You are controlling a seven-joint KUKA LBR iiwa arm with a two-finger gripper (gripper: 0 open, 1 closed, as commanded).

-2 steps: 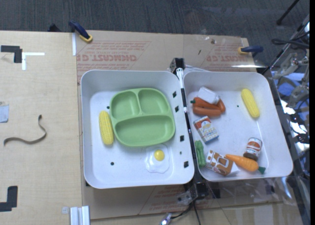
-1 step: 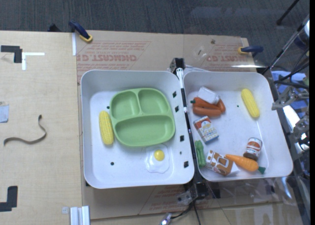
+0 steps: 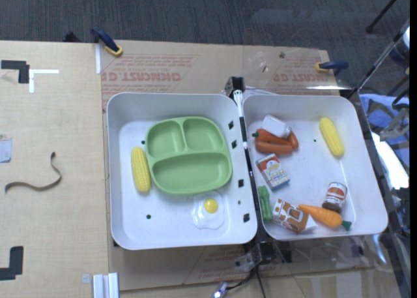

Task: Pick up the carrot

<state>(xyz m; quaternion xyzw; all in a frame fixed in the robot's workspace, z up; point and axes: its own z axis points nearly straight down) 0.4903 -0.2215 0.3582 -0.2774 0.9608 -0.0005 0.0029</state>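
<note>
How far the claw is open, and whether it has hold of anything, cannot be told, so places here are given from the bins and the things in them.

The carrot (image 3: 324,216) lies flat in the right bin (image 3: 369,171), near that bin's front right corner. Its orange body runs slantwise, with the green stub pointing toward the corner. Its thick end touches, or nearly touches, a small brown and white carton (image 3: 290,217) lying on its side just to the left. A little jar (image 3: 334,195) with a brown label stands just behind the carrot, very close to it.

Farther back in the same bin, an ear of corn (image 3: 331,136) lies near the right wall, well apart from the carrot. Toward the left wall lie a pair of orange-red sausages (image 3: 276,141) with a white block (image 3: 273,124) just behind them, a small printed box (image 3: 274,171) in front of them, and a green piece (image 3: 264,202) against the wall beside the carton.

The left bin (image 3: 118,228) holds a green divided plate (image 3: 189,154) in the middle, a second ear of corn (image 3: 140,168) just beside the plate's left edge, and a fried egg (image 3: 209,212) in front of the plate.

Both bins rest on a cardboard sheet (image 3: 150,68) held by two blue clamps (image 3: 106,40) at its far edge. A dark cord (image 3: 36,182) lies curled on the bench, far to the left.
</note>
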